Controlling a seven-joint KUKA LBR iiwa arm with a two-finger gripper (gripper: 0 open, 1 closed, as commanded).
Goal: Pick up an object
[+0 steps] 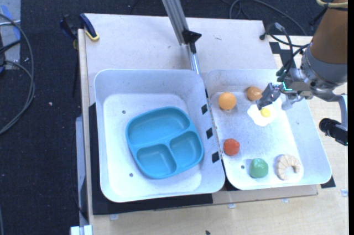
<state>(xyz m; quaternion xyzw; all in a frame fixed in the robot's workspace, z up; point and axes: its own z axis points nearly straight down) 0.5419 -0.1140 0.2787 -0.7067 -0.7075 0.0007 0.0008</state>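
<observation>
The gripper (269, 99) hangs in the right bin (310, 156), just above the egg (261, 114), which lies flat on the bin floor directly below the fingertips. If the jaws are wide or narrow, I cannot tell. The egg is a fried one, white with a yellow yolk.

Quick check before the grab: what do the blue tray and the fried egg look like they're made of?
Blue tray: looks like moulded hard plastic, smooth and slightly glossy, with three rounded compartments in one uniform colour. Fried egg: probably a plastic or rubbery toy, with a flat white and a solid yellow yolk; whether it is stiff or soft is not clear from here.
</observation>
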